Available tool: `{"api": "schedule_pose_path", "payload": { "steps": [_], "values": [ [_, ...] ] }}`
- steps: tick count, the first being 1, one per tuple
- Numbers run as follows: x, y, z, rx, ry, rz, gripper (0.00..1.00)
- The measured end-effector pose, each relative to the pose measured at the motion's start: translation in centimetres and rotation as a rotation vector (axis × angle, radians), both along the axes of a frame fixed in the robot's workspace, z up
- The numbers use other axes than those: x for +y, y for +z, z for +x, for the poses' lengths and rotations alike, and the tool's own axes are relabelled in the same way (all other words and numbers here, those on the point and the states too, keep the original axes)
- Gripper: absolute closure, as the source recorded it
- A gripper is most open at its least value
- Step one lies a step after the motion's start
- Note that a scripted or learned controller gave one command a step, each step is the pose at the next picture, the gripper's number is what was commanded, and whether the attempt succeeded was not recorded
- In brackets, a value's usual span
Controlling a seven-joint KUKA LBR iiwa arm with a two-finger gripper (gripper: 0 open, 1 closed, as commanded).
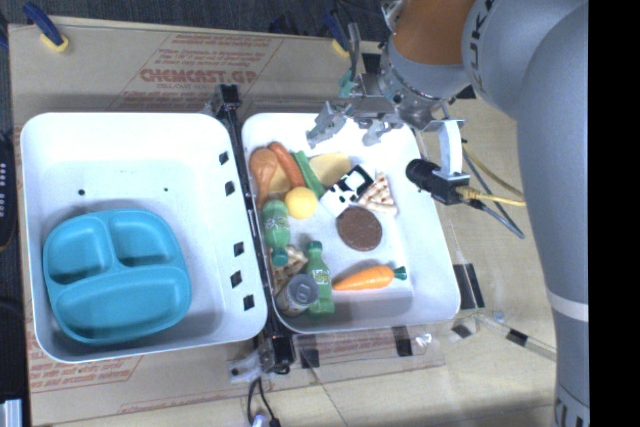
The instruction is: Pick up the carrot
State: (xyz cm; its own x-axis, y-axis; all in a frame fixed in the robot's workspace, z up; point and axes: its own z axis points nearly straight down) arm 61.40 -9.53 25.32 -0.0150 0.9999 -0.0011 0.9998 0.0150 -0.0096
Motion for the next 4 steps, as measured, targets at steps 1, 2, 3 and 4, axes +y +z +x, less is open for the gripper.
{"api": "schedule_pose_path", "payload": {
  "steps": [1,2,3,4],
  "values": [
    [-5.1,-0.9,-3.9,0.000,0.381,0.001,0.00],
    [-10.9,-6.7,-5.7,-0.001,0.604,0.005,0.00],
    [-11.5,-15.8,-11.6,-0.010,0.817,0.002,0.00],
    [-11.6,-15.8,-13.3,-0.011,0.987,0.000,0.00]
  ]
}}
